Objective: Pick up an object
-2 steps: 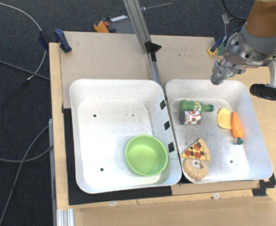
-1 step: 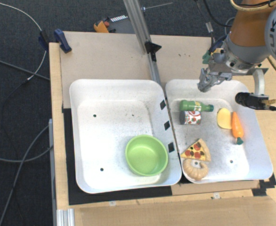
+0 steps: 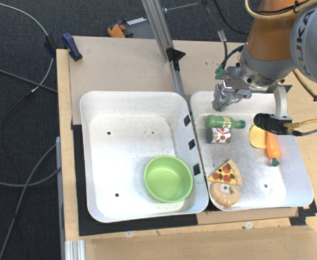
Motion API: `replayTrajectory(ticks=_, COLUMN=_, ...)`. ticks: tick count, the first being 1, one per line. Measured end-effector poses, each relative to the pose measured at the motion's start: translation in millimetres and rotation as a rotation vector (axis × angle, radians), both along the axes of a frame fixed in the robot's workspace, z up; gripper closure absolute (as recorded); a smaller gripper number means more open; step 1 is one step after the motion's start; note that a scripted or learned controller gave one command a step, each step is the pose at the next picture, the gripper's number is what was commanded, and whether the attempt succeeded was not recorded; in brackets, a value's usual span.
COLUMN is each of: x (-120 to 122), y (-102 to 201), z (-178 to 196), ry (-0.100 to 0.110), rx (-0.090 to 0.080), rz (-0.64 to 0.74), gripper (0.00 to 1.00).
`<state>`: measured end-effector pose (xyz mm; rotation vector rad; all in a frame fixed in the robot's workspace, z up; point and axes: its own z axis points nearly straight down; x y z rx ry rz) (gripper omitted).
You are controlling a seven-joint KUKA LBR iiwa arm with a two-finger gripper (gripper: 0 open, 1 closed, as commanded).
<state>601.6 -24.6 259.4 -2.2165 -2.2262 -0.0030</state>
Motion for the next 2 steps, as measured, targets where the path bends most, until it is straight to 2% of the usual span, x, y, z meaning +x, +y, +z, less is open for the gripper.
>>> replayTrajectory(ticks=2, x=-35.0, y=78.1, z=-16.5, ry=0.002, rx=0.0, rz=-0.001, gripper=1.0)
